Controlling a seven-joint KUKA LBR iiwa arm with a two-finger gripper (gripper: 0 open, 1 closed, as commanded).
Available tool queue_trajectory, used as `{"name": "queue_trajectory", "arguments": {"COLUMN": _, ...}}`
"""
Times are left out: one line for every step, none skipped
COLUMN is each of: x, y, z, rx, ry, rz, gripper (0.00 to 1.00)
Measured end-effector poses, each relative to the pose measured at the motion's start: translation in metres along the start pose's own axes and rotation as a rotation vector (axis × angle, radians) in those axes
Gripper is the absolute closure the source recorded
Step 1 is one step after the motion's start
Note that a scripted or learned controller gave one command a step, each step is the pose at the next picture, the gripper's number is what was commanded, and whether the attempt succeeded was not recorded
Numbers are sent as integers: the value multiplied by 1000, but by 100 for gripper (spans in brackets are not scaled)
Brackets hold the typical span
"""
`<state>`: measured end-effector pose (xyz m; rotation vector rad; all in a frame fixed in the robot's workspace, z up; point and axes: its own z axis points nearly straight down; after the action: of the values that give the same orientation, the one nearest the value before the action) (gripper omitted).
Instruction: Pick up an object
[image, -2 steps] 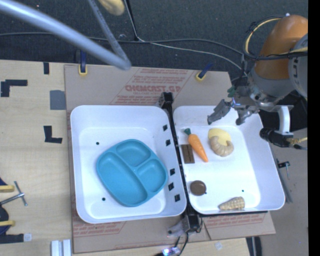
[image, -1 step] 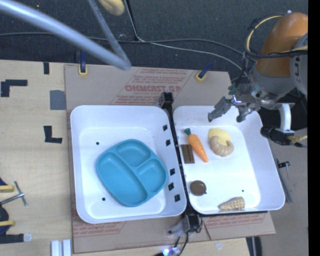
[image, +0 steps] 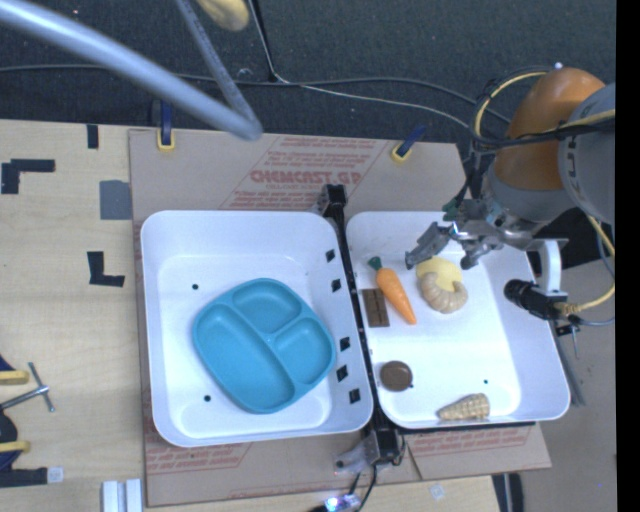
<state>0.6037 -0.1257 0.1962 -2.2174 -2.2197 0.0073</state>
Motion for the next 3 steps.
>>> {"name": "queue_trajectory", "arguments": {"x": 7, "y": -5, "z": 62, "rx": 2, "ry": 1, "rz": -1, "gripper": 0}}
{"name": "queue_trajectory", "arguments": {"x": 6, "y": -1, "z": 107, "rx": -18, "ry": -7, "rz": -1, "gripper": 0}}
{"name": "queue_trajectory", "arguments": {"x": 6, "y": 1, "z": 93, "rx": -26, "ry": -9, "rz": -2, "gripper": 100}}
